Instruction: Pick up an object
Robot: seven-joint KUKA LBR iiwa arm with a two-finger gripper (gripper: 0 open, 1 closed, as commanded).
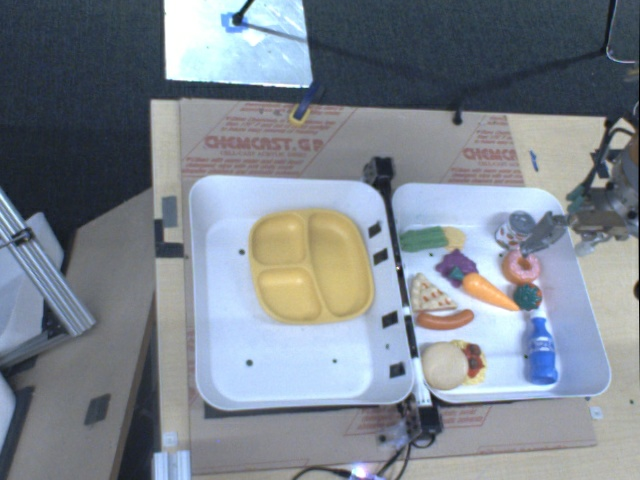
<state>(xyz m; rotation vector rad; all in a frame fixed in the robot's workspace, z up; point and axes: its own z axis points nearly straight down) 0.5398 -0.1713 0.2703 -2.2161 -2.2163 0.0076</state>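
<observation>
From the overhead camera, you see the pincer (545,230) at the right bin (590,368)'s two o'clock corner; I cannot tell its state. The pink donut (521,266) lies just beside it toward seven o'clock, with the carrot (489,291) farther along, its long axis running ten to four. Cardboard (262,138) on the surface reads "CHEMCAST."

Two white bins (215,298), one yellow plate (310,266), nine toy foods (490,291).

Yellow divided plate (307,265) in left bin (215,368); toy foods in right bin (590,363), pincer (545,230) above pink donut (521,266).
</observation>
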